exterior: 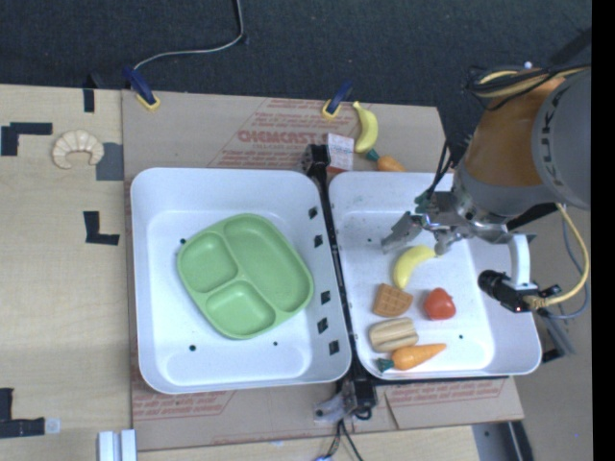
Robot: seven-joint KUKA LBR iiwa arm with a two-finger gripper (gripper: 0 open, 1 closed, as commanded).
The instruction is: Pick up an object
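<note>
My gripper (420,236) hangs over the right bin (500,349), its fingers (399,234) spread open just above the top end of a yellow banana (411,262). Nothing sits between the fingers. Below the banana lie a brown waffle (391,302), a red tomato (439,303), a tan bread roll (393,333) and an orange carrot (417,355). The grey arm with its orange band (514,142) comes in from the right.
The left bin (159,353) holds a green divided plate (245,274). Behind the bins on the cardboard lie another banana (365,128) and a small carrot (388,163). A croissant (77,148) rests on the bench at far left.
</note>
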